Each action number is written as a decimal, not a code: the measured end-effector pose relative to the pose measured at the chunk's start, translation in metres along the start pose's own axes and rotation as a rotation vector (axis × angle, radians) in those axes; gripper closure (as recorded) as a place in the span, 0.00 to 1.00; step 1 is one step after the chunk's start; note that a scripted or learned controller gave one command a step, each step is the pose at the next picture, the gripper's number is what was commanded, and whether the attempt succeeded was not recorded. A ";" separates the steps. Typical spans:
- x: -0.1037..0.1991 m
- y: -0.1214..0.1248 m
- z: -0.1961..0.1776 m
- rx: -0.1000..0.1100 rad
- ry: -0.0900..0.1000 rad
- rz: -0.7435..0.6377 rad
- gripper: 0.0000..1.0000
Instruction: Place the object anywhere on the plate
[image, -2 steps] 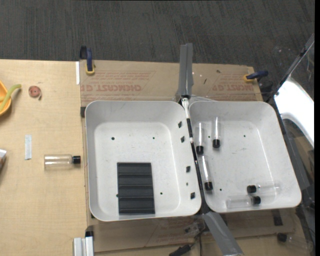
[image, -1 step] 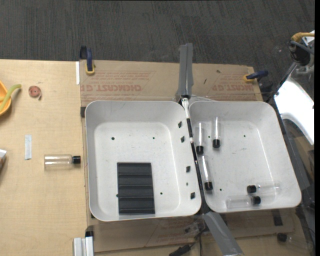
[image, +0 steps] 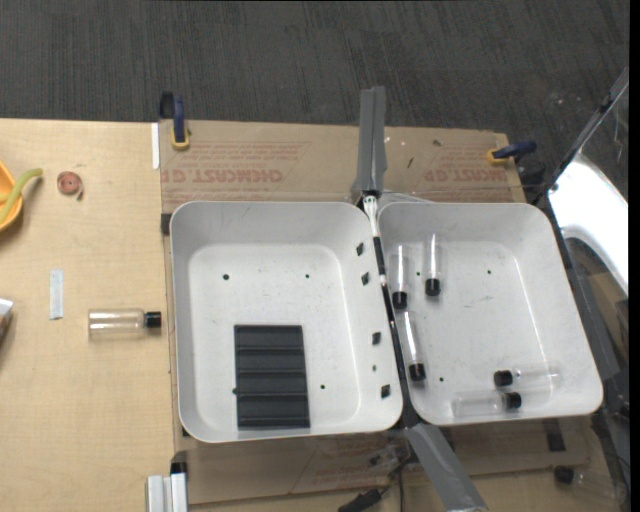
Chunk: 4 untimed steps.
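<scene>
Fingers: spread or pressed together, cannot tell. Of the arm, just a pale curved link (image: 592, 212) at the right edge, beside the far corner of the right-hand shallow white bin (image: 560, 300).

Likely the task's thing: one of the clear plastic vials with black caps, all lying on their sides in that bin. Two near the dividing wall (image: 397, 272) and (image: 410, 345), one just beside the first (image: 432, 262), two close together at the near right corner (image: 528, 378) and (image: 483, 404). Another such vial (image: 118, 320) out on the wooden bench, well apart from both bins.

Black ribbed rectangular plate (image: 270, 377) flat in the near part of the left-hand white bin (image: 200, 300), nothing on it.

Judged as the very start: no vial picked, approach not yet made. Next move calls for coming down over one vial, best one lying apart from its neighbours and the wall, closing across its narrow width, lifting clear of the divider, then carrying left to the plate.
</scene>
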<state>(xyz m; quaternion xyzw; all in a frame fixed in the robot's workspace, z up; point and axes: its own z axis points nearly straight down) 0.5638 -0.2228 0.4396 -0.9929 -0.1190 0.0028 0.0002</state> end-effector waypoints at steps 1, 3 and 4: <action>0.075 -0.023 0.000 0.000 0.001 0.031 0.00; 0.080 -0.038 0.000 0.000 0.001 0.021 0.00; 0.073 0.018 0.000 0.000 0.001 0.038 0.00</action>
